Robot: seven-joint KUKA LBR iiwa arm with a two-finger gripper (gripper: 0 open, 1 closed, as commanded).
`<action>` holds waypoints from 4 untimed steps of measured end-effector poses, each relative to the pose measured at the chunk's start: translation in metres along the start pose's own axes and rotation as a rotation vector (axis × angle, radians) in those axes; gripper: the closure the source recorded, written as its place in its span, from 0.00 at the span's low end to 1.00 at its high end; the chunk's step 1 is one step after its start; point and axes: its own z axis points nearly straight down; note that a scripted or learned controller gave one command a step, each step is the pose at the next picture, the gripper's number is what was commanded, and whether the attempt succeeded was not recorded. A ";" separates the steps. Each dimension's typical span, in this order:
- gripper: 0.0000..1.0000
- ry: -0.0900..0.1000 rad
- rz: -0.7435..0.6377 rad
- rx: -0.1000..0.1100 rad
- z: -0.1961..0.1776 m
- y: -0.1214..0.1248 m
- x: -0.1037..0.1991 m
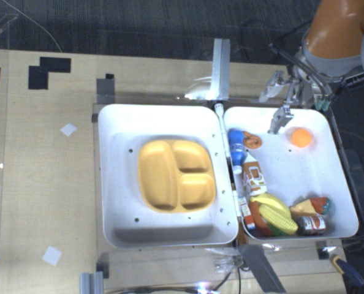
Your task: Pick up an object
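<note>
Down at the near edge, my right bin (pixel 340 164) holds a heap: corn (pixel 277 218), a banana (pixel 269 201), a can (pixel 310 225). Largest is the yellow tray (pixel 174 175), alone in the left bin (pixel 114 164). My pincer (pixel 281 120) hangs at the far rim; whether it is clenched I cannot tell. Smallest and easiest, the orange ball (pixel 301 138) sits just beside it, apart from clutter. I'd centre over it and descend straight.
</note>
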 end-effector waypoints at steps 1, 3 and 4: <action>0.00 -0.005 0.179 0.001 0.134 -0.027 0.016; 1.00 -0.014 0.246 -0.001 0.145 -0.014 -0.006; 1.00 -0.004 0.477 -0.001 0.059 0.046 -0.002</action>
